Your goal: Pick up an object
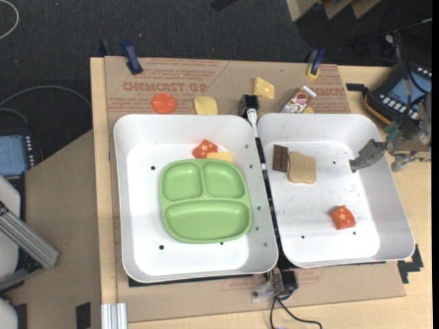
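In the right bin [384, 242] lie a dark brown block [280, 157], a tan slice of bread [302, 168] touching it, and a small red piece [342, 217] nearer the front. My gripper [368, 155] reaches in over the right bin's far right rim, well to the right of the bread and above the red piece. Nothing shows in its grasp. The left bin [134, 184] holds a green divided plate [204, 200], with a red piece [204, 149] and a yellow piece [220, 157] just behind it.
On the board behind the bins lie an orange disc [164, 103], a yellow lump [205, 105], a cheese wedge [263, 87], a small carton [298, 101] and a black item [249, 104]. Blue clamps [130, 55] hold the board's far edge.
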{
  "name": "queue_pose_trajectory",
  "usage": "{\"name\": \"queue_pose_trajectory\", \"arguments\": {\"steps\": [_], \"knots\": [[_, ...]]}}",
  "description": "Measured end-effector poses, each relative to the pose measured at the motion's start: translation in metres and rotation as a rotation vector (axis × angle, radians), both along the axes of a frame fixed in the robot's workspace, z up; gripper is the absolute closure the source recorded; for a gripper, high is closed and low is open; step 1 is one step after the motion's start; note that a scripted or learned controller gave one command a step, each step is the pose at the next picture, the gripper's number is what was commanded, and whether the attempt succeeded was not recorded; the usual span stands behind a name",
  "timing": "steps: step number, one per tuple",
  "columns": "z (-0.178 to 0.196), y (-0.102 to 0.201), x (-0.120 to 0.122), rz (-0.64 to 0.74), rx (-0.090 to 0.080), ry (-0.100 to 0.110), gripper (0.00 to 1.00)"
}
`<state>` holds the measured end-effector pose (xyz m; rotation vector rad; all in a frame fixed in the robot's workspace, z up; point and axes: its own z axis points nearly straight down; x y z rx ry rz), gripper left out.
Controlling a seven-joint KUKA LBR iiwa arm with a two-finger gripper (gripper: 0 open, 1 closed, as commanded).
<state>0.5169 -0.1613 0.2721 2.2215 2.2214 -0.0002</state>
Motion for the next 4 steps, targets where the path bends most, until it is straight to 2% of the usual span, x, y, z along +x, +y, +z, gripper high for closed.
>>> {"name": "queue_pose_trajectory", "arguments": {"steps": [1,2,3,4], "knots": [[-0.093,0.007,-0.041,-0.001,0.004,0.011,0.00],[-0.192,-0.004,-0.031,-0.001,0.001,0.002,0.00],[-0.176,-0.005,-0.030,-0.003,-0.003,-0.005,1.00],[-0.063,0.048,-0.005,0.008,-0.001,-0.013,1.00]]}}
